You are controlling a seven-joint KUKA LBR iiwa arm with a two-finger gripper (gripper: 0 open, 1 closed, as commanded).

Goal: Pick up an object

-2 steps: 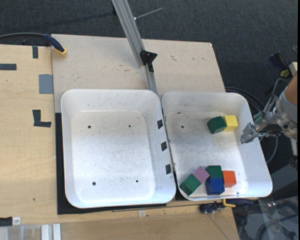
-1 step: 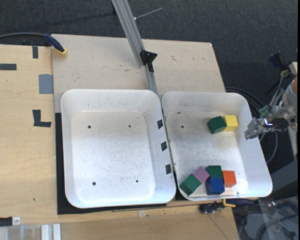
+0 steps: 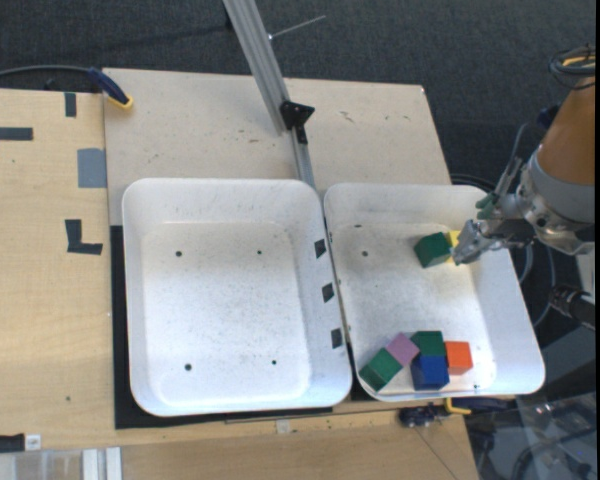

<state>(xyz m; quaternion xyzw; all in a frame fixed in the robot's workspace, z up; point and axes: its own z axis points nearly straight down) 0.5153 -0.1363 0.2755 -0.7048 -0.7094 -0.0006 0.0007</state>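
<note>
Nearest the camera, at the front edge of the right shallow white plastic bin (image 3: 500, 298), sits a cluster of small blocks: a dark green cube (image 3: 382, 368) at the front-left, a pale purple cube (image 3: 403, 349) just behind it, a blue cube (image 3: 430, 370) touching a second dark green block (image 3: 427, 343), and an orange cube (image 3: 459, 356) on the right end. All bunched tight, sides touching, awkward for a 2-finger grab w/o nudging neighbours. The left white plastic bin (image 3: 140, 268) lies beside it, their rims overlapping at the middle. Further back in the right bin, well apart from the cluster, a lone green cube (image 3: 433, 249) sits tilted, w/ a sliver of yellow showing at its right side; can't say if that's a separate block or a face of it. The two-finger gripper (image 3: 466, 248) is just to the cube's right, tips touching or nearly touching it, approx level w/ it. Whether the grip is released or clenched I can't tell: too small and blurred, and nothing shows the cube between the tips, so no hold claimed. Key relation: the cube lies directly left of the tips, beside rather than under them. Farthest back, the grey arm w/ orange band (image 3: 572, 138) comes in over the bin's right rim.
</note>
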